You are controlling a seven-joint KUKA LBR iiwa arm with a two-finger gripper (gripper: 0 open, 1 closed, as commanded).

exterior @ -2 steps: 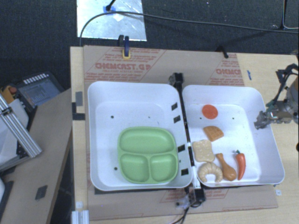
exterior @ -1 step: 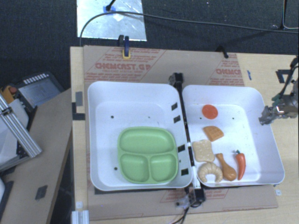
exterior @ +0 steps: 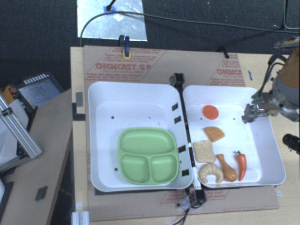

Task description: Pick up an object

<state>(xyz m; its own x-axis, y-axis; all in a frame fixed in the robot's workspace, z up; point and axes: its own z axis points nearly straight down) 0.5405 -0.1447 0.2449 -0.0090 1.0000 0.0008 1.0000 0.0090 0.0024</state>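
The right bin (exterior: pixel 267 139) holds several toy foods: a red-orange round slice (exterior: pixel 210 111), a tan wedge (exterior: pixel 213 134), a pale cracker square (exterior: pixel 204 151), a croissant (exterior: pixel 211 173), a drumstick (exterior: pixel 226 168) and a red chili pepper (exterior: pixel 241 165). My gripper (exterior: pixel 249 113) hangs over the bin's upper right part, to the right of the round slice and apart from every food. Nothing shows between its fingers.
The left bin (exterior: pixel 103 102) holds a green three-part plate (exterior: pixel 148 154). A black divider with clips (exterior: pixel 183 125) runs between the bins. A cardboard sheet (exterior: pixel 154 64) lies under both. Cables cross the dark floor at the back, and a side table stands at left.
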